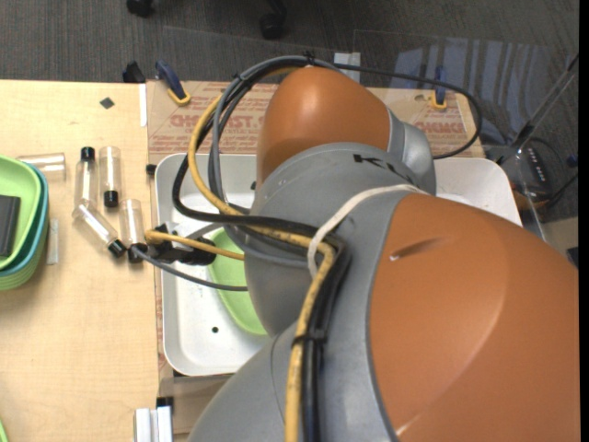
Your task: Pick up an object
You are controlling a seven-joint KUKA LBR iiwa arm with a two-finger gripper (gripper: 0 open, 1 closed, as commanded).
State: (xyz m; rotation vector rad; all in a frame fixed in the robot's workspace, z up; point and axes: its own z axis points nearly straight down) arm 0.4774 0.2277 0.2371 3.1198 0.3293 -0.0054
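The grey and orange arm [386, 274] covers most of the camera view, bending over both white bins. Under it, in the left bin [184, 334], a light green object [237, 295] sticks out from beneath the arm's body; only part of it shows. A small dark speck [215, 330] lies on the bin floor near it. Black and yellow cables [198, 247] loop from the arm across the left bin's near-left side.
Several clear tubes with black caps [103, 201] lie on the wooden bench left of the bins. A green tray [18, 224] sits at the far left edge. The right bin's corner [488, 182] shows behind the arm. Cardboard [207, 109] lies behind the bins.
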